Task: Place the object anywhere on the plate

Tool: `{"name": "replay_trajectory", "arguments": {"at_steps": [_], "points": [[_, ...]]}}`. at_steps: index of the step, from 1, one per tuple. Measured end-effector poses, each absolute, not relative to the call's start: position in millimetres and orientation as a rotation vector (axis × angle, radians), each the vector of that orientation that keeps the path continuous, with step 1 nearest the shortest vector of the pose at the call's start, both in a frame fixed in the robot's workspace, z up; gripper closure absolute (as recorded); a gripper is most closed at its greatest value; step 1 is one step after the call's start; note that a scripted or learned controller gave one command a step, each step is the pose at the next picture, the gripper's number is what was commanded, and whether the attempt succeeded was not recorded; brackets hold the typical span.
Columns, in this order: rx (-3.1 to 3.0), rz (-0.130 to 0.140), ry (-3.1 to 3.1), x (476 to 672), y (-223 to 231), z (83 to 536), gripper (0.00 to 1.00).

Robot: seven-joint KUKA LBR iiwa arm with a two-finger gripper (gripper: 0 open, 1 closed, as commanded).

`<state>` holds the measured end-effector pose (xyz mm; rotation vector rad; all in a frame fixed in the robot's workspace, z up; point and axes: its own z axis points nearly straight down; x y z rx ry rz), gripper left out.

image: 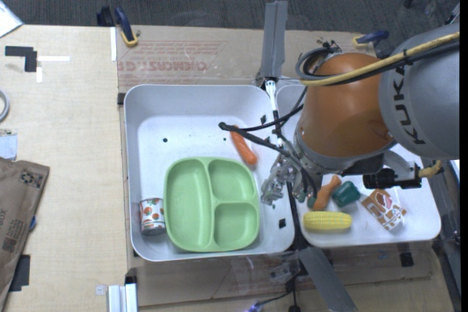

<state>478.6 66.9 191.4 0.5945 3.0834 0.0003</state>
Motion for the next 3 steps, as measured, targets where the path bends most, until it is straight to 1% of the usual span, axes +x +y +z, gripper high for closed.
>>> {"name": "replay_trajectory", "arguments": {"at_steps": [1, 2, 3], "points": [[0.129, 0.001, 3.136, 503.0, -53, 200, 1.0], [-0.236, 0.002, 3.132, 484.2, -113, 126, 1.0], [-0.374, 0.001, 3.115, 501.2, -18, 192, 1.0]]}}
